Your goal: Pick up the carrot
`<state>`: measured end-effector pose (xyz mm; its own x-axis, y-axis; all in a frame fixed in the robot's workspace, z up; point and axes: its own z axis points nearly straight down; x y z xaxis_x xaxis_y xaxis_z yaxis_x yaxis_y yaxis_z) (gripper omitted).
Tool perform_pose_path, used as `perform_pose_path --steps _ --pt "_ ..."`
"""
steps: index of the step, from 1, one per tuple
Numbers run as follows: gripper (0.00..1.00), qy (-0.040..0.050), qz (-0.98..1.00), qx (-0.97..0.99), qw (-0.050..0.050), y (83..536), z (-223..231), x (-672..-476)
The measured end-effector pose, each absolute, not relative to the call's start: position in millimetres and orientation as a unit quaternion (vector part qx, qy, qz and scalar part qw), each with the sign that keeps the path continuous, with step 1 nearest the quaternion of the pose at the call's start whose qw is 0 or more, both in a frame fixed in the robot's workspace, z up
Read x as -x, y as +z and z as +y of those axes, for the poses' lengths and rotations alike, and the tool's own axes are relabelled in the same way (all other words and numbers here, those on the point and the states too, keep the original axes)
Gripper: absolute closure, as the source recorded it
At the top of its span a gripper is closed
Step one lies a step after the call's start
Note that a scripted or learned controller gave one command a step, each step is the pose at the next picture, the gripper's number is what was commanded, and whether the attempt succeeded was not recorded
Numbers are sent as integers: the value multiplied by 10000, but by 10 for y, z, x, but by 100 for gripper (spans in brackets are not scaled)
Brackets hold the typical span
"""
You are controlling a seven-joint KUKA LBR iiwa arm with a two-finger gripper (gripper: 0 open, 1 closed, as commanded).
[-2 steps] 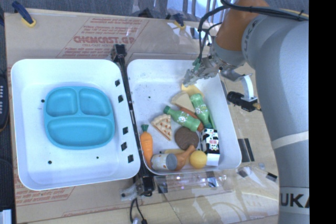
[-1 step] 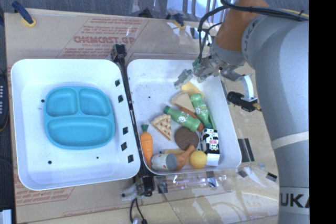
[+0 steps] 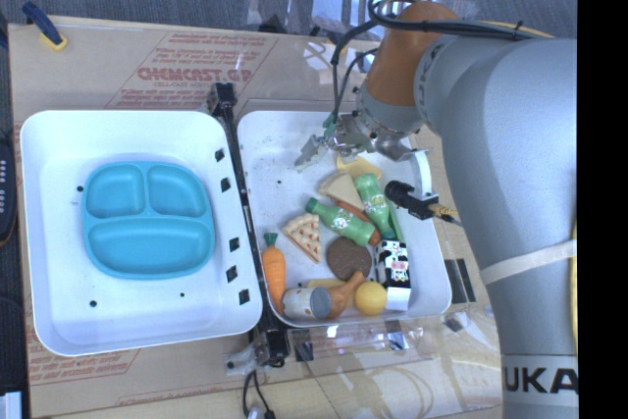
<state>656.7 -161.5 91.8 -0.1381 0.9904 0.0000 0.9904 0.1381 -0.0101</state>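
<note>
robot lab, kuka arm point(image 3: 510, 172), white bins point(image 3: 59, 211), cardboard-covered bench point(image 3: 147, 64)

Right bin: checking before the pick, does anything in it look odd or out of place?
Nothing looks damaged or spilled. The toy food lies jumbled toward the near end of the right bin, and the carrot lies alone against the left wall, apart from the hand.

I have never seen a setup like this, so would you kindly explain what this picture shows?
This is one fixed camera looking down at a slant on a bench. The big grey shape with an orange band is a robot arm reaching in from the right; its gripper hangs over the right bin, with nothing visibly between its fingers. That bin holds toy food, including the carrot the robot should pick up, lying by the bin's left wall. The left bin holds a blue divided tray.
</note>
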Motion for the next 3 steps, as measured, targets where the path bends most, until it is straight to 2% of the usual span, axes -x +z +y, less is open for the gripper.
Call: perform_pose_path --steps 1,2,3 --pt "0 22 -8227 5684 -41 2264 -2013 -6261" --pt "0 23 -8405 5418 -11 2670 -2090 -6584" --pt "0 21 -8349 5504 16 911 -2076 -6563"
